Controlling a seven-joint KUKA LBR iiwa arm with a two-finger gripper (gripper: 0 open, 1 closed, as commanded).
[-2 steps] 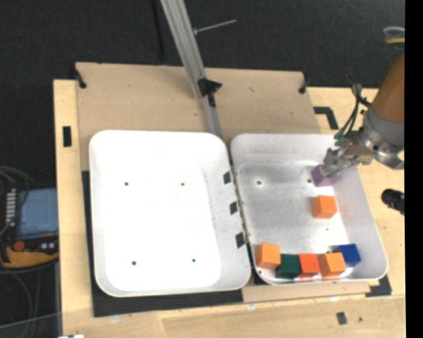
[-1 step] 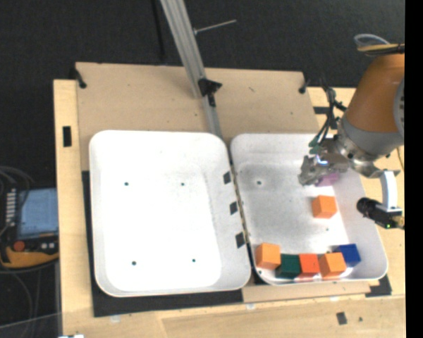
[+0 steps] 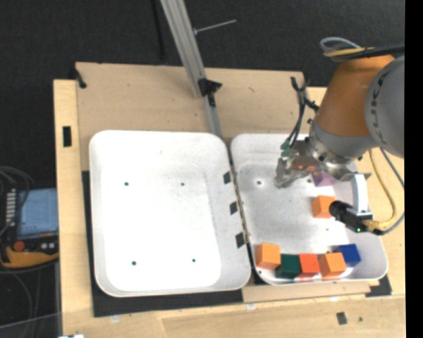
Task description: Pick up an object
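I note the tabletop [image 3: 162, 90] first: a light wooden board carrying two shallow white bins side by side. The left bin [image 3: 162, 210] takes up the left and centre of the tabletop. The right bin [image 3: 264, 210] sits against its right edge, and all loose items are in it.

The arm [image 3: 352, 104] comes in from the right, grey with its orange band, and hangs over the far right corner of the right bin. The hand [image 3: 290, 171] points down near the bin's far edge, roughly midway across it. From this angle I cannot tell whether the hand is released or clenched, and I see nothing between its tips.

Candidates for pick-up, largest group first: a row along the bin's near edge, running left to right, orange block [image 3: 268, 254], green block [image 3: 290, 265], a red-orange block [image 3: 309, 263], another orange block [image 3: 332, 263] and a blue block [image 3: 349, 253], mostly touching. An orange cube [image 3: 323, 206] lies alone toward the right edge. A small purple piece [image 3: 323, 179] shows under the wrist, partly hidden.

In my judgement the move turns on this: the lone orange cube is the nearest clear target, toward the near-right of the hand, well apart from the row
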